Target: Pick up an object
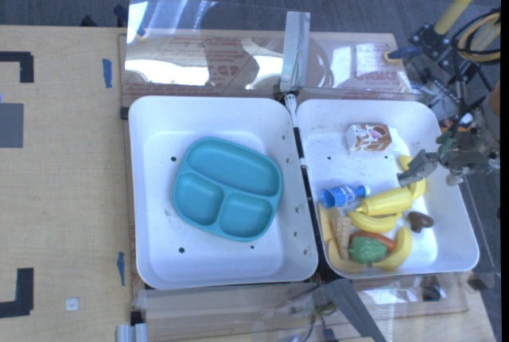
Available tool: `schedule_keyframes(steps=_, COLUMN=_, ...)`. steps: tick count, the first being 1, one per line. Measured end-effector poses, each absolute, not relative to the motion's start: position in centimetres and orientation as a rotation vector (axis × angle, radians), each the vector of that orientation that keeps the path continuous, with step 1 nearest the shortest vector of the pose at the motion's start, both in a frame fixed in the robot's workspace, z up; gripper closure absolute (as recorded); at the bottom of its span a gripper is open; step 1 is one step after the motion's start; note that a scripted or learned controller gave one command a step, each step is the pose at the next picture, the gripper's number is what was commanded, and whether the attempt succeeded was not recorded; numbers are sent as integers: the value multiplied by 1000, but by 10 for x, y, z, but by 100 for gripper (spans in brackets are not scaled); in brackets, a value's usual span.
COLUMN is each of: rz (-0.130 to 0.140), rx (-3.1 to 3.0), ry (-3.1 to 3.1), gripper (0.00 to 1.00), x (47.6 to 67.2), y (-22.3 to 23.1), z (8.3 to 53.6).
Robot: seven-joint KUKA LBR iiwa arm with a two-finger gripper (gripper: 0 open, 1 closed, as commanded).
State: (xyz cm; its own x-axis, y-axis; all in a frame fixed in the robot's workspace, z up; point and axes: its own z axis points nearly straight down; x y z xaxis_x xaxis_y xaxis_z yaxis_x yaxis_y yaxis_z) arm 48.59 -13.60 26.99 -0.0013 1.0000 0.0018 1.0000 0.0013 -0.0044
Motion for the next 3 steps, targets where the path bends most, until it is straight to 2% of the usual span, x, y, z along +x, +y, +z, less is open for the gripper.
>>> schedule_keyframes(steps=1, rz=-2, rx=-2370, ry=-2068, gripper=0, x=501, y=-150, z=324)
schedule_keyframes(steps=2, rz=-4, rx=-2437, ry=-1988, gripper=0, x=486, y=-126, z=380)
schedule_keyframes(steps=3, rz=9, rx=-2315, ry=-2114, gripper=0, x=561, y=-158, z=301)
